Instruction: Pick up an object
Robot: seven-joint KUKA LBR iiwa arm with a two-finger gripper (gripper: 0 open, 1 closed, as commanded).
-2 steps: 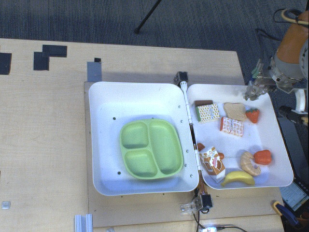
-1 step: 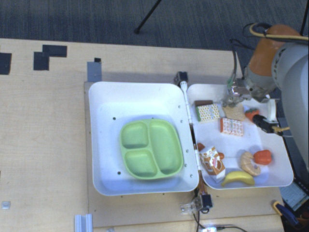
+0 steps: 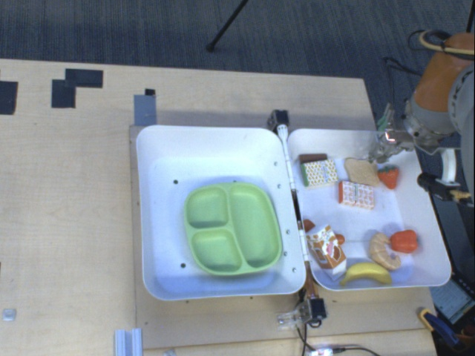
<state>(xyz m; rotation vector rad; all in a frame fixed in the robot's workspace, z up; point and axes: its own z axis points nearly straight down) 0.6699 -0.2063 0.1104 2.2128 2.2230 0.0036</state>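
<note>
A: Start at the left of the frame. What lies there?

B: Bare worktop [image 3: 67, 213], then the left bin [image 3: 159, 162] holding a green divided plate [image 3: 233, 228]. The right bin [image 3: 438, 258] carries everything loose: a patterned block with a brown top [image 3: 317, 170] at upper left, a red-checked block [image 3: 357, 194] beside it, a tan slice like toast [image 3: 361, 170], and a small red strawberry-like piece [image 3: 388, 177]. Lower down sit a printed carton [image 3: 327, 247], a banana [image 3: 366, 274], a pale pastry shape [image 3: 384, 250] and a red tomato-like piece [image 3: 404, 240].

A: And the end effector?

B: The end effector [image 3: 383, 150] is at the upper right of the frame, low over the right bin's top edge, just above the toast and strawberry. I cannot tell whether it is open or closed; nothing visibly sits in it.

A: What might go wrong?

B: I judge the strawberry or toast to be the likely target. They lie touching or nearly so, close to the bin wall, so a descent could catch both, or nudge one against the rim. The strawberry looks small, rounded and glossy, so it could squirt out of a pinch. The toast looks flat and thin, hard to get under.
</note>
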